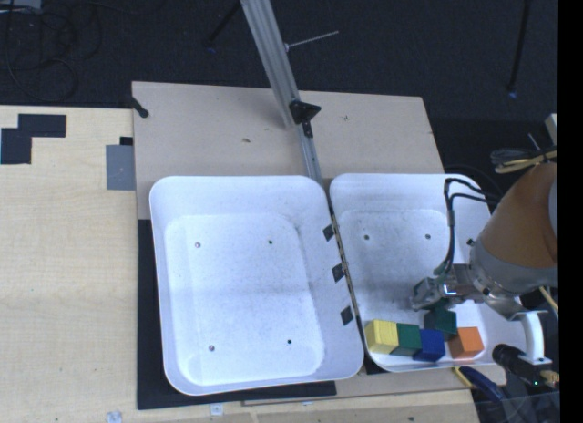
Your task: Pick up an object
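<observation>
Several small blocks lie along the near edge of the right bin (392, 211): a yellow block (382, 335), a dark green block (407, 336), a blue block (430, 345) and an orange block (466, 343). A second dark green block (442, 321) sits just behind the blue one. My gripper (435, 294) reaches in from the right and hangs low over the bin, right above that rear green block. The arm's orange band (528, 221) is at the right edge.
The left bin (182, 202) lies beside the right one, with black clips (338, 272) along the shared rim. A slanted metal rail (273, 56) rises behind the bins. Cables (460, 189) loop off the arm over the right bin's far corner.
</observation>
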Tool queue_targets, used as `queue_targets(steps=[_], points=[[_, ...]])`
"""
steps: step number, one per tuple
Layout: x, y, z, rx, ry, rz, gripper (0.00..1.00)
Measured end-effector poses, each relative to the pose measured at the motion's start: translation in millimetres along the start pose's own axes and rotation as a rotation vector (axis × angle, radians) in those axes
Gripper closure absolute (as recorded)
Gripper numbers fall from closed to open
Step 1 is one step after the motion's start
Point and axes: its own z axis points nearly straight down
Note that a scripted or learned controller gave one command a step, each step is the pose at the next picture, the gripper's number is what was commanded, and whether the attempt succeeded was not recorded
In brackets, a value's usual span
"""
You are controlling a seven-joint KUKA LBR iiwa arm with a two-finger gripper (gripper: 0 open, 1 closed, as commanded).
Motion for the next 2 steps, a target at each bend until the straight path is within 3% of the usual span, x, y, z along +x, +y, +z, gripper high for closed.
queue_targets(steps=[1,2], points=[[92.0,41.9,-75.1,-0.003,0.003,-0.008,1.0],[174.3,49.8,-71.0,0.005,0.004,-0.005,1.0]])
